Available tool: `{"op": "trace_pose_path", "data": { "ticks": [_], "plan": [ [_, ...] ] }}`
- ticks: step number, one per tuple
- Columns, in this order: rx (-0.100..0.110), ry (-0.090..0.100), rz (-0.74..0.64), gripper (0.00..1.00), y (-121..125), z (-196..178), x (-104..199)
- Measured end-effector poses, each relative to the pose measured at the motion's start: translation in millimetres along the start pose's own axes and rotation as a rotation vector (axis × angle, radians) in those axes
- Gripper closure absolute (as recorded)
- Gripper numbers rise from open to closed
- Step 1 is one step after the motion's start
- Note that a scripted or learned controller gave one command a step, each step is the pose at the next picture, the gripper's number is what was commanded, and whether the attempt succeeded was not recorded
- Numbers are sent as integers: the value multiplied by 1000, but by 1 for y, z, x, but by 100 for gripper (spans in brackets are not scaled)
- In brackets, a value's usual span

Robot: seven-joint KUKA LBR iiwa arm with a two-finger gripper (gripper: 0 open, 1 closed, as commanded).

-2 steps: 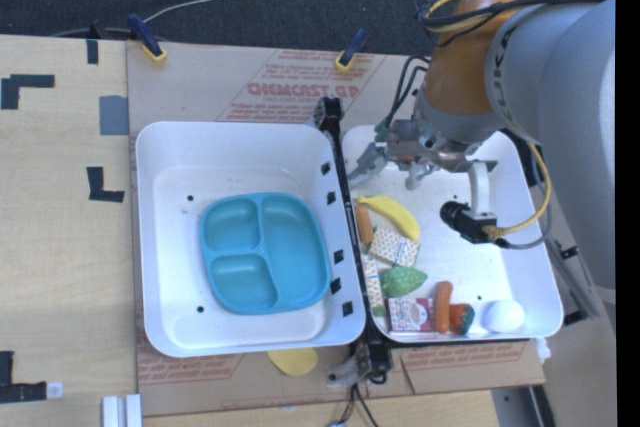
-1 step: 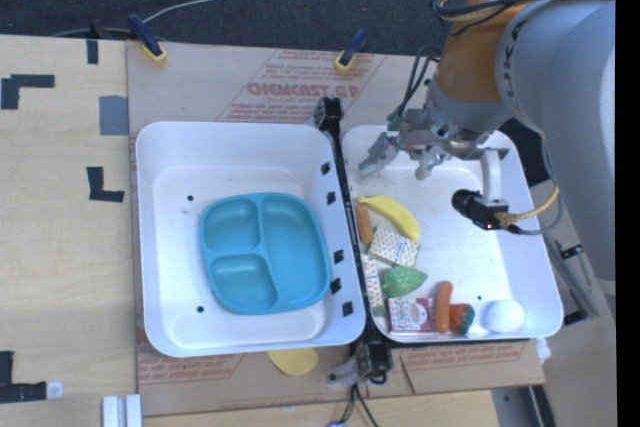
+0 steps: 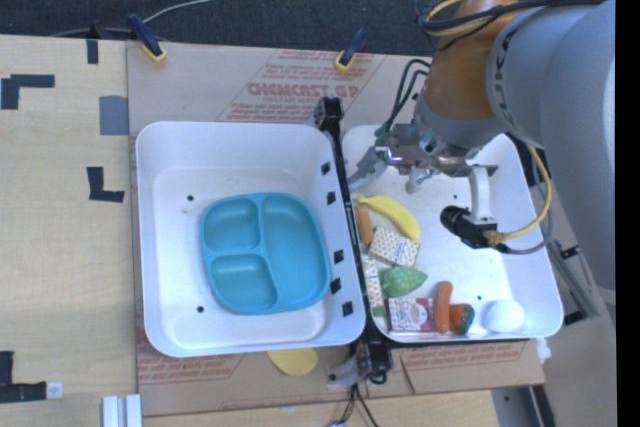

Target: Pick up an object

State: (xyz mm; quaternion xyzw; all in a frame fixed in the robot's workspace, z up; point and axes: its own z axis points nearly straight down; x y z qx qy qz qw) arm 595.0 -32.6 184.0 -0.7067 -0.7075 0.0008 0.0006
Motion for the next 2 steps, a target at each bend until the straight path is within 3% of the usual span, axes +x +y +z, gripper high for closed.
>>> {"op": "trace_pose_path", "data": {
  "ticks": [1,2],
  "plan": [
    [0,0,0,0,-2,0,-15],
    [-8,-1,1,0,19,96,-65]
  ]
}}
